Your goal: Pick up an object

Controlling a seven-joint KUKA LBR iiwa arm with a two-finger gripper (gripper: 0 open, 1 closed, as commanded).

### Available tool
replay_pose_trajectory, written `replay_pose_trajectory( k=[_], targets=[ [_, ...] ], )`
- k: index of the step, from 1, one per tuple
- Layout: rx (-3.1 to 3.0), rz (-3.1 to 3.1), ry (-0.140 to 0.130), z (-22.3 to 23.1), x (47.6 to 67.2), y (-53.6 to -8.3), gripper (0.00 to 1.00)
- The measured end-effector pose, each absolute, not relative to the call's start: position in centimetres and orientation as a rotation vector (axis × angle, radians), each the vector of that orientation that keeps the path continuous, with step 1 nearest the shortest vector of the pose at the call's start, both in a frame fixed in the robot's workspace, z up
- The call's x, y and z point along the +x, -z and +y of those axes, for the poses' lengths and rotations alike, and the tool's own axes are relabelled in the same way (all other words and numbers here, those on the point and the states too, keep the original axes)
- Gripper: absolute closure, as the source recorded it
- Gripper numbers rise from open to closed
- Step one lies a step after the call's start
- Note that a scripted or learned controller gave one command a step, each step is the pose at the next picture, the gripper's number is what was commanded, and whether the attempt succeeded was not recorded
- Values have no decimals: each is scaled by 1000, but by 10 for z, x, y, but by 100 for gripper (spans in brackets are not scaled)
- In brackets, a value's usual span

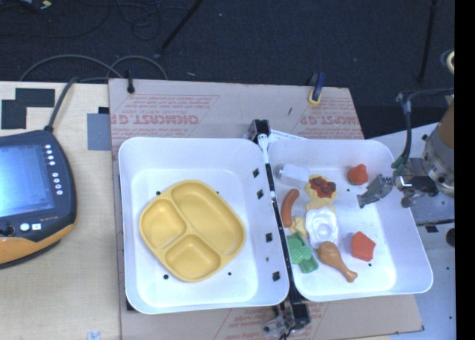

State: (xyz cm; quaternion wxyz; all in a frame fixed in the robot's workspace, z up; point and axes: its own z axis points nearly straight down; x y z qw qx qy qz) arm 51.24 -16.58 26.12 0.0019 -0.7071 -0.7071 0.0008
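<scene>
The right bin [404, 275] holds several toy foods: a red round piece [358, 174], a pizza slice [321, 187], a brown sausage [289, 202], a white fried egg [321, 226], a green piece [300, 251], a chicken drumstick [338, 259] and a red wedge [362, 246]. My gripper [371, 194] hangs over the bin's right half, just below and right of the red round piece and above the red wedge. I see nothing held in it. The arm's wrist [434, 171] sits past the bin's right rim.
A yellow divided plate [193, 238] lies in the left bin [133, 175]. A pale cylinder [293, 175] lies near the divider [271, 212]. A control tablet [30, 190] rests on the bench at far left. A blue clamp [317, 87] stands on the cardboard's back edge.
</scene>
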Motion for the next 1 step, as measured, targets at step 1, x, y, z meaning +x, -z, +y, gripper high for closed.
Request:
replay_pose_trajectory(
  k=[1],
  targets=[
    [-2225, -2221, -2, -87, 475, -84, 0]
  ],
)
